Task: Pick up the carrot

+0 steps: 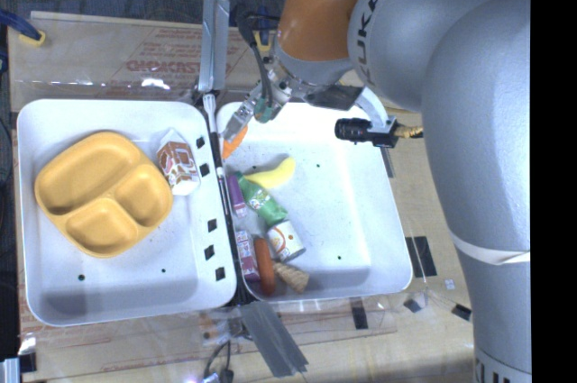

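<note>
The carrot [235, 137] is a small orange piece with a green top. It lies tilted in the far left corner of the right bin [361, 219], close to the wall between the two bins. My gripper [261, 104] is directly above its green end and looks to be touching it. The grey wrist and orange band sit over the bin's far edge and hide the gripper's upper parts.
The right bin also holds a yellow banana [273, 173], a green packet [267, 206], a purple item [236, 195], a small can [285, 241], a red sausage [263, 262] and a brown piece [294, 279] along its left side. The left bin [54, 291] holds a yellow divided plate [103, 192] and a snack packet [178, 163].
</note>
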Robot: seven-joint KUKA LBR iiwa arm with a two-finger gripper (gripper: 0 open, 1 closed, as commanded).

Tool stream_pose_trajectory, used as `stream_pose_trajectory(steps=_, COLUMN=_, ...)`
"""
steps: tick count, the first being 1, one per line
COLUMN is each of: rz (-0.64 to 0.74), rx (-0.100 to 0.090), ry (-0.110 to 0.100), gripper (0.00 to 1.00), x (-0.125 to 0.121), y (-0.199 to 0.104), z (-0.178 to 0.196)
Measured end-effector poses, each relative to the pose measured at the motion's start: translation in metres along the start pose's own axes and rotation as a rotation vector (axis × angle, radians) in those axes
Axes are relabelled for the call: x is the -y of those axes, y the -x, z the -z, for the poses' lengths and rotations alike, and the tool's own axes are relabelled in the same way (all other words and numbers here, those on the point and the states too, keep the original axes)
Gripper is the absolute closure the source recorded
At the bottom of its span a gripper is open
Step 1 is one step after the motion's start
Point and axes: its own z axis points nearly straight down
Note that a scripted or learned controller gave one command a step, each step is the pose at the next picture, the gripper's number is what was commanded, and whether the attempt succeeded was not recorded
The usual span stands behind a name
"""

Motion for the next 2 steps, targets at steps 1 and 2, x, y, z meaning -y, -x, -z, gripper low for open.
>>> stream_pose_trajectory(steps=1, rz=0.004, rx=0.001, ry=-0.001, gripper=1.0, x=-0.001, y=0.0, z=0.01)
stream_pose_trajectory(steps=2, rz=0.242, rx=-0.001, ry=0.001, gripper=1.0, x=-0.052, y=-0.043, z=0.042)
